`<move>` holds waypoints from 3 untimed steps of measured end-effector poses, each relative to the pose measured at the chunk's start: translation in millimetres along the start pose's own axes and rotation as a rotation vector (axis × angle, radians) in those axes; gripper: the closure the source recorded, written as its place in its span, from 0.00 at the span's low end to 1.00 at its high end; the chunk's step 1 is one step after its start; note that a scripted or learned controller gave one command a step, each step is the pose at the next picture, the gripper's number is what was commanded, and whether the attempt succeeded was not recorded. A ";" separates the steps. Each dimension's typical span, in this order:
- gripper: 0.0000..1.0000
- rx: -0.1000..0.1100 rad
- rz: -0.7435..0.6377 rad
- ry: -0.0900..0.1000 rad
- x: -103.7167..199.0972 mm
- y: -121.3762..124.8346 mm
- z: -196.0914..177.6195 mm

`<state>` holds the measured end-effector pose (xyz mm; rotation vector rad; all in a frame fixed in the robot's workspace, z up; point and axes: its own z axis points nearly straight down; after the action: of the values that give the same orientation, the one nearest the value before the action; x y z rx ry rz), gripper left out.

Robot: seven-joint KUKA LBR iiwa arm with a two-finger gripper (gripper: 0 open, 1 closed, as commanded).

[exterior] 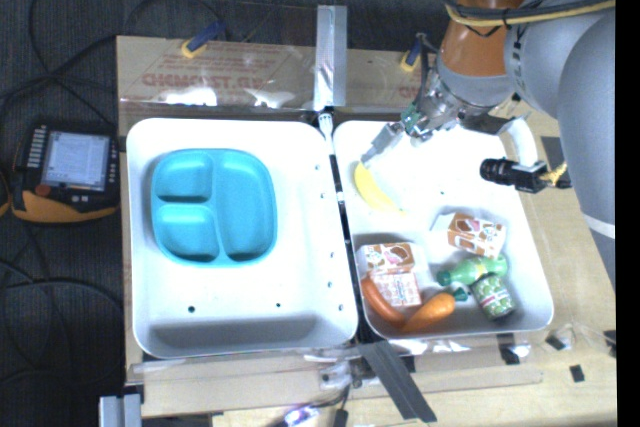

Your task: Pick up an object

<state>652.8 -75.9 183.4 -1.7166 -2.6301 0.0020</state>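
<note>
We look down on the counter [135, 80] with two white bins side by side. The left bin [240, 315] holds a blue divided tray [212, 205], lying flat toward its upper left.

The right bin [440, 160] carries the loose items. A yellow banana [374, 189] lies near the bin's upper left, apart from the rest. Lower down, a small carton with a brown-and-white label [392, 273] sits against the left wall, and an orange carrot [412, 311] lies just below it, touching its lower edge. A second small carton [475, 235] sits to the right, and under it a green bottle [482, 283] lies on its side near the carrot's tip.

The arm [560, 45] comes in from the right, its orange band over the bin's far rim. The hand [380, 145] reaches down and leftward, its tip just above the banana's upper end. We cannot tell how it is set, and nothing shows between its tips.

A handheld pendant [68, 165] rests left of the counter.
</note>
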 end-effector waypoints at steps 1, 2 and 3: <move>0.00 0.000 0.013 -0.004 -31.2 2.0 95.4; 1.00 -0.006 0.012 -0.011 -32.0 3.4 84.0; 0.00 -0.005 0.012 -0.010 -31.8 3.2 84.2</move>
<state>668.4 -103.8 99.1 -1.7382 -2.6291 0.0044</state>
